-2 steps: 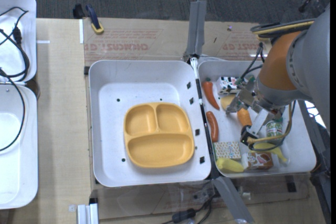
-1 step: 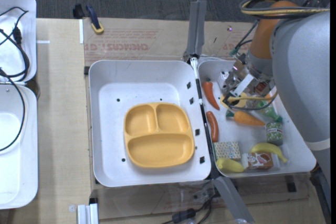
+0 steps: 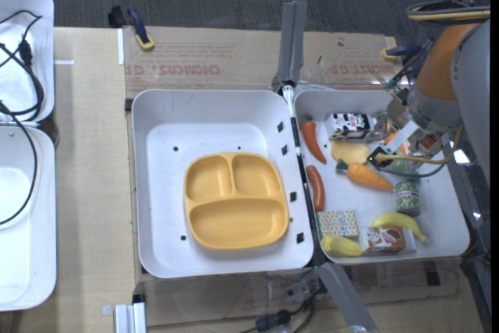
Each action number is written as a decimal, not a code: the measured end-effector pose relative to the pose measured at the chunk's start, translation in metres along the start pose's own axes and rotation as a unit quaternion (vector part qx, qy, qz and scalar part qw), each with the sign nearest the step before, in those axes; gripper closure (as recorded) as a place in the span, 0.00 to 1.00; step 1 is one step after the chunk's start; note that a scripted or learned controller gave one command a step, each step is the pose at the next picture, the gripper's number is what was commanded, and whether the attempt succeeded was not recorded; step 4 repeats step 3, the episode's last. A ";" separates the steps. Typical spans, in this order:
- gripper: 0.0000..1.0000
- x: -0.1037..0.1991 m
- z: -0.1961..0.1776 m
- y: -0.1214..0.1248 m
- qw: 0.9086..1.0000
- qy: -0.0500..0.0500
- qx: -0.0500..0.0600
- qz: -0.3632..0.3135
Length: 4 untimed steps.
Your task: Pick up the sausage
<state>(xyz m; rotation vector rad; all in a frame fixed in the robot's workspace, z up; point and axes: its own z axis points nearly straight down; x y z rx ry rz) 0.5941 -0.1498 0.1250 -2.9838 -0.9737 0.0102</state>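
The sausage (image 3: 316,188), reddish-brown and elongated, lies by the left wall of the right bin (image 3: 456,234), just below a red chili pepper (image 3: 312,140). My gripper (image 3: 392,144) hangs over the upper right part of that bin, above the carrot (image 3: 369,177) and well to the right of the sausage. Nothing shows between the gripper and the sausage but a yellow fruit (image 3: 348,151).
The right bin also holds a black-and-white carton (image 3: 348,124), a green can (image 3: 407,197), a banana (image 3: 399,224), a speckled box (image 3: 337,223), a small carton (image 3: 386,240) and a yellow piece (image 3: 341,246). A yellow divided plate (image 3: 235,200) sits in the left bin (image 3: 156,168).
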 end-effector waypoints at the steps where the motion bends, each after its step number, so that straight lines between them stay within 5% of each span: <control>1: 0.00 -0.061 -0.007 0.037 1.000 0.003 0.004 -0.006; 2: 0.00 -0.021 0.016 -0.046 0.995 0.000 0.001 -0.103; 4: 0.00 -0.002 0.017 -0.067 0.994 0.000 0.000 -0.112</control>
